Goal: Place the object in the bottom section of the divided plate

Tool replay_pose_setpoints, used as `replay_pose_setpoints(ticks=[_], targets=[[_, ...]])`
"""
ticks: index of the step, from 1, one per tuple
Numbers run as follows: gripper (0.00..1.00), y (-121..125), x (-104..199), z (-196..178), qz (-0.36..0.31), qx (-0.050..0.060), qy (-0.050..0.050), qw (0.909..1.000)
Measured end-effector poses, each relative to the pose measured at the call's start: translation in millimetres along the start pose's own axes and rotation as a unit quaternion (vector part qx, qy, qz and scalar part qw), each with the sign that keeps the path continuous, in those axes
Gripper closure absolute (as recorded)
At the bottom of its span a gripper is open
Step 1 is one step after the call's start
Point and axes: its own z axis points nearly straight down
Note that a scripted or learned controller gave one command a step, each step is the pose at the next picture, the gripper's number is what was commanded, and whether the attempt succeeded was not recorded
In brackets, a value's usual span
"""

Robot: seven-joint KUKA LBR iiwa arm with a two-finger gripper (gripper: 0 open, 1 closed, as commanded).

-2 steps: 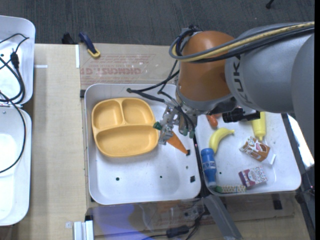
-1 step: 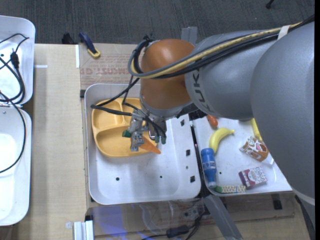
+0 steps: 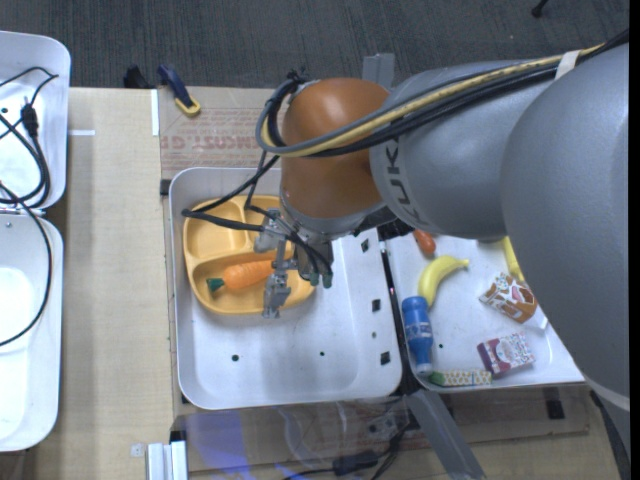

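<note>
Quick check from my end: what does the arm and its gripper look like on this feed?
The arm is big, smooth grey, with black lettering partly visible on its side. An orange band wraps it above the wrist. Black cables and a yellowish hose run along the top and loop at the band. The gripper is small, grey metal, with two thin fingers.

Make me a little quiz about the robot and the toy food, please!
1. True or false: the carrot lies in the yellow divided plate.
2. Which bin holds the banana? A: the same bin as the plate. B: the other bin, on the right of the camera view.
3. Fill in: the blue bottle lies just below the ______.

Key: 1 true. 2 B. 3 banana.
</note>
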Motion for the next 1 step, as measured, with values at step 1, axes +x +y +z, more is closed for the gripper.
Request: replay_pose_setpoints(ticks=[1], targets=[[0.00, -42.9, -40.2, -11.8, -0.007, 0.000, -0.001, 1.0000]])
